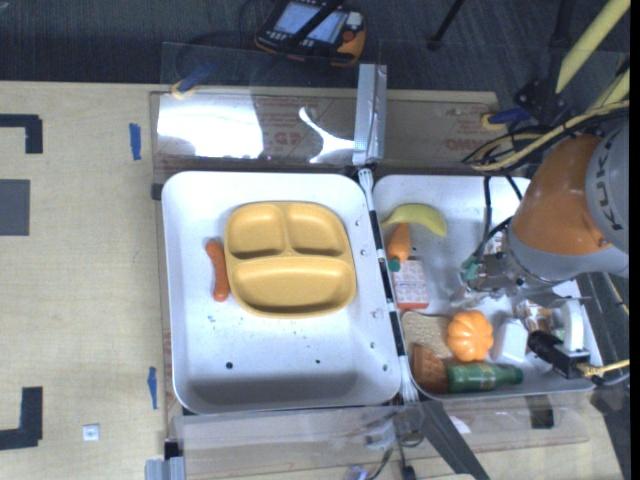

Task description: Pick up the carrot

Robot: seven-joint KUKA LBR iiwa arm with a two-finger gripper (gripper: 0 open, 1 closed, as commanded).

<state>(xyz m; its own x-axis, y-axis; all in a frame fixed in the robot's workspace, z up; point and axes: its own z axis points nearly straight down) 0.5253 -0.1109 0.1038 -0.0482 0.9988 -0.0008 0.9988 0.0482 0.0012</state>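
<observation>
The carrot [399,240], a short orange piece with a green end, lies in the right bin [470,193] against its left wall, just under a yellow banana [418,217]. My gripper [483,271] hangs over the middle of the right bin, below the arm's orange band [558,218]. It is to the right of the carrot and apart from it, with nothing seen in its hold. Directly below it sits a small orange pumpkin [470,334].
The right bin also holds a red-and-white carton [411,286], a green bottle [484,375], a brown piece [427,368] and white items [545,323] at the right. The left bin [190,208] holds a yellow divided plate [290,258] and an orange-red sausage [218,270].
</observation>
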